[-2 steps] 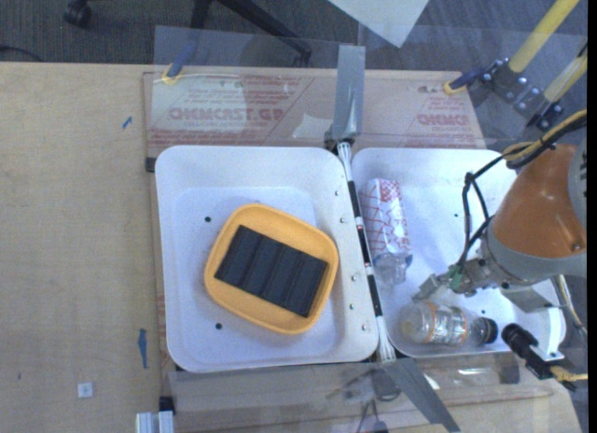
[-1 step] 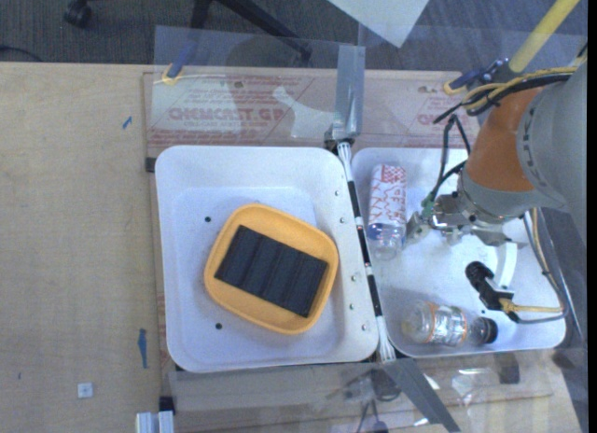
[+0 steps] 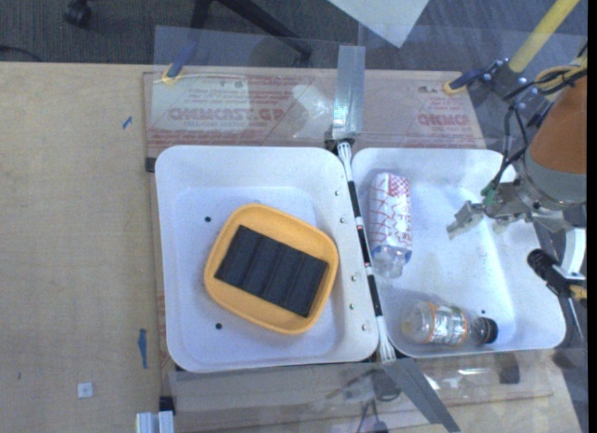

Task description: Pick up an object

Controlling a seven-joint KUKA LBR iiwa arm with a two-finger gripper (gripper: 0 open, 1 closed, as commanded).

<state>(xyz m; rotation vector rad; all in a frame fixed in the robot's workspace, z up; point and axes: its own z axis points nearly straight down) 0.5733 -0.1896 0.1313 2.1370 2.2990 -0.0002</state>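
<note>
In the right bin (image 3: pixel 522 263) a clear plastic bottle with a red and white label (image 3: pixel 390 220) lies along the left wall, cap end toward the front. A smaller clear bottle with a black cap (image 3: pixel 446 325) lies at the bin's front edge. The left bin (image 3: pixel 187 188) holds a yellow dish with a black ridged pad (image 3: pixel 271 270) in it. My gripper (image 3: pixel 473 215) hangs over the right bin's middle right, to the right of the labelled bottle and apart from it. I see nothing held in it.
The arm's orange band (image 3: pixel 562 137) and cables sit at the right edge above the right bin. The ridge (image 3: pixel 359 235) between the two bins runs just left of the labelled bottle. Taped cardboard (image 3: pixel 242 114) lies behind the bins.
</note>
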